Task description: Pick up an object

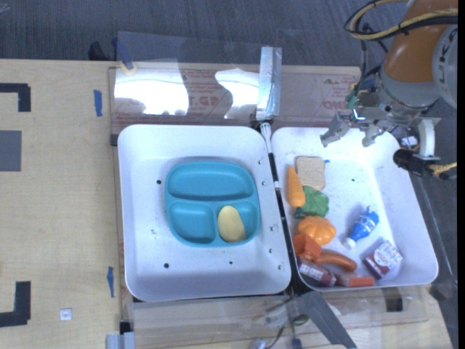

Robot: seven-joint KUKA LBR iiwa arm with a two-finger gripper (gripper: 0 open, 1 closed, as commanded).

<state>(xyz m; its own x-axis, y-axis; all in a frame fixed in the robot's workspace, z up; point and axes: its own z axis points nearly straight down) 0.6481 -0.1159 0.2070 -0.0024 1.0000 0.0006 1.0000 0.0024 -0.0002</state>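
My gripper (354, 134) hangs open above the far edge of the right bin (407, 195), with nothing between its fingers. Below it in that bin lie a slice of toast (311, 171), an orange carrot (294, 187), a green leafy piece (315, 201), an orange pepper (317, 230), a sausage (336, 259), a blue and white bottle (362, 226) and a small dark red packet (383, 259). The toast is the nearest of these to the gripper, down and to its left.
The left bin (145, 253) holds a blue divided tray (190, 195) with a yellow potato-like piece (232, 223) in its lower right compartment. A taped clear panel (269, 82) stands behind the bins. Cables loop above the arm's wrist (378, 13).
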